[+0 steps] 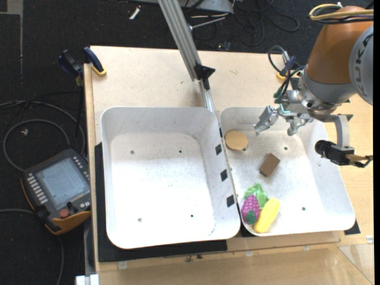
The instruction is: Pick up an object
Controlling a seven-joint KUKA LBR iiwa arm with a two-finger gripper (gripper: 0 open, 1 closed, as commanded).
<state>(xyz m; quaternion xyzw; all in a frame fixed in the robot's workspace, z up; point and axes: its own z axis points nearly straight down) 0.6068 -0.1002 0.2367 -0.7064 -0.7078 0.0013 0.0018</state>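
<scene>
Gripper (278,122) hovers at upper edge of right bin (332,177), fingers spread, nothing held. Brown block (269,164) lies centre, open floor around.

Pale wooden bench (148,79) on dark floor (41,40) strewn with cables (249,10).

Two bins sit side by side on the tabletop (148,70). The left bin (119,123) touches the right bin (332,200) along the middle. In the right bin, a round disc (236,140) lies near the back left corner. A small block (269,164) lies in front of it, a bit to the right. Toy grapes (250,206) and a toy corn (268,214) lie together at the front left. The gripper (279,123) hangs over the back of the right bin, right of the disc. A hand controller (57,186) lies on the floor, left of the tabletop.
</scene>
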